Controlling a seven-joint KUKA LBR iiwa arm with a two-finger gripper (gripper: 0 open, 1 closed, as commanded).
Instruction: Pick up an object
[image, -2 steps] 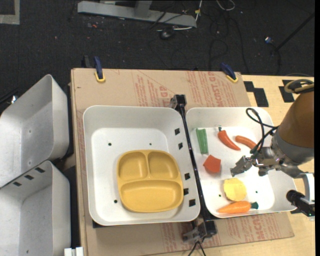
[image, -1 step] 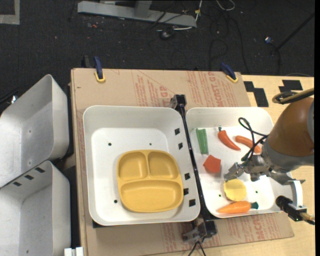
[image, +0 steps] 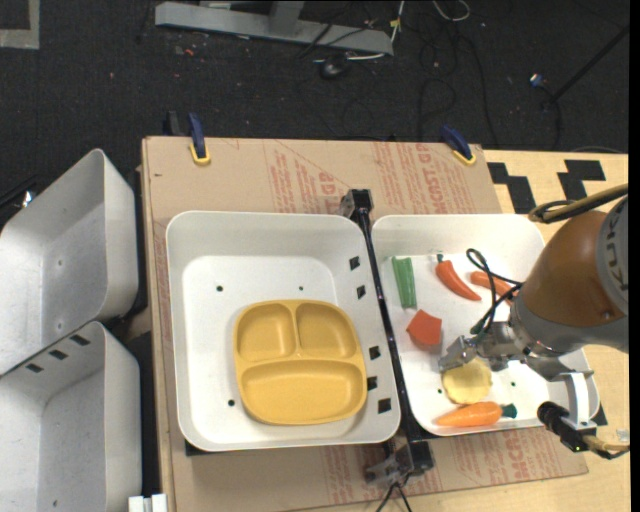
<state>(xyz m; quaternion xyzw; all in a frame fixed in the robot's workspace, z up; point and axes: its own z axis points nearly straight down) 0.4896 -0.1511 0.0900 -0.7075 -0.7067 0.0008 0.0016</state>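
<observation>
Two shallow white bins sit side by side on a brown cardboard-covered table. The left white bin contains one yellow plastic divided plate with three compartments, lying flat near the bin's centre.

The right white bin holds the loose items: a green rectangular stick near the divider, a red chili-shaped piece beside it, a red-orange blocky piece below those, a pale yellow rounded object toward the near edge, and an orange carrot-shaped piece with a green tip lying along the near rim.

The arm, with its orange band, comes in from the right over the right bin. The end effector is low in the bin, just above and touching or nearly touching the pale yellow object. Finger spacing: cannot tell, since the metal parts are small and cluttered. Cannot tell whether anything sits between the fingers.
</observation>
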